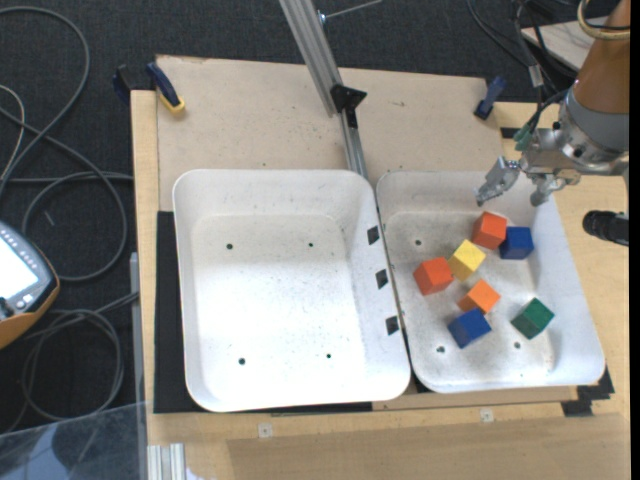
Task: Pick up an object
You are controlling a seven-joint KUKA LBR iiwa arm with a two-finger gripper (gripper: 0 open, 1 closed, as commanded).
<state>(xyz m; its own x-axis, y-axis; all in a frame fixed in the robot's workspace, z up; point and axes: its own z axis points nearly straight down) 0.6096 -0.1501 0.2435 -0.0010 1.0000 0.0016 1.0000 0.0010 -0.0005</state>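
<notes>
Presently no pick achieved. Two-finger gripper point(518, 184) over right white plastic bin point(575, 298), fingers spread apart, nothing between them. Below and left of fingertips: red-orange cube point(433, 275), blue cube point(468, 327), yellow cube point(467, 258). Directly beneath: orange wooden cube point(489, 229), likeliest target, ungrasped. Descent, closure, lift outstanding. No legible labels or writing.

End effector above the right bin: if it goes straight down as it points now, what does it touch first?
Probably the orange cube, just below the open end effector; the blue cube sits beside it. Depth is unclear from this slant.
</notes>
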